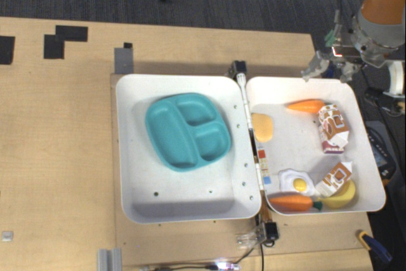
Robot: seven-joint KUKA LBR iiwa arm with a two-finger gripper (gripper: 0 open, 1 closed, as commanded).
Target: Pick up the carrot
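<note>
lining up on the carrot

nearest me, low in the right bin [374, 200], a fried egg [297, 184] and banana [339, 197] crowded the corner. higher up, the carrot [306, 106] lay free near the bin's top edge, a wrapped snack [333, 129] just beside its thick end. the gripper [330, 63] hovered beyond that rim, fingers spread and empty. i judged a descent across the carrot's middle best, clear of the snack.

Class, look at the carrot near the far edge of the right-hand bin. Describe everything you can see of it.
The carrot is a smooth, orange, toy-like cone, probably plastic. It lies flat on the floor of the right bin, near the far wall, its thin tip pointing toward the left bin and its thick end close to a brown-and-white packet; whether they touch is unclear. The gripper hovers beyond the bin's far rim, not touching it.
</note>
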